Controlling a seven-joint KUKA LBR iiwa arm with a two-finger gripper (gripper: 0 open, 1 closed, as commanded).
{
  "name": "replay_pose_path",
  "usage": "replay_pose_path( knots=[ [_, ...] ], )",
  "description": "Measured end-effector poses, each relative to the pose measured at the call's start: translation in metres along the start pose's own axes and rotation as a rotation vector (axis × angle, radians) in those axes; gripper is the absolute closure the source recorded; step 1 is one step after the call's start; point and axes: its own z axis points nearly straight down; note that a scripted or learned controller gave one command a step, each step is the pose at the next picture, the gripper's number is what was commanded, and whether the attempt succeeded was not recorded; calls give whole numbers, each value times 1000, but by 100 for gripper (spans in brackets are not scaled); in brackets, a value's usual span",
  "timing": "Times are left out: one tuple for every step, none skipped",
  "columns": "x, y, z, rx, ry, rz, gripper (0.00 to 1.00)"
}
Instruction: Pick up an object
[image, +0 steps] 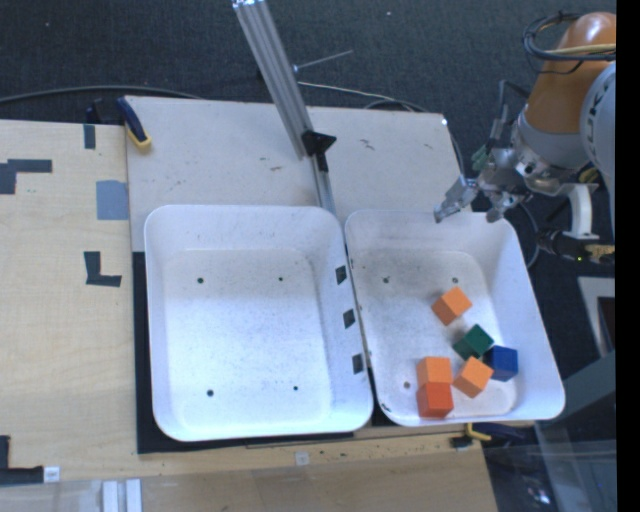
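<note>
Right bin (520, 262): held five blocks, all clustered in its near right corner. Gripper (468, 203): hung above the bin's far rim, well apart from the blocks; jaws slightly parted, nothing between them. Tall orange block (434, 386): nearest the bin's front wall, long axis running front to back. Orange cube (452, 305): farthest in. Orange cube (473, 377), green cube (474, 342), blue cube (502, 362): touching, beside the tall block.
</note>
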Motion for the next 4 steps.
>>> replay_pose_path(
  knots=[
    [-27,-52,124,10,3,3,0],
    [-2,-87,134,3,2,1,0],
    [-2,-86,124,2,3,-1,100],
    [83,-60,78,-5,4,-9,100]
  ],
)
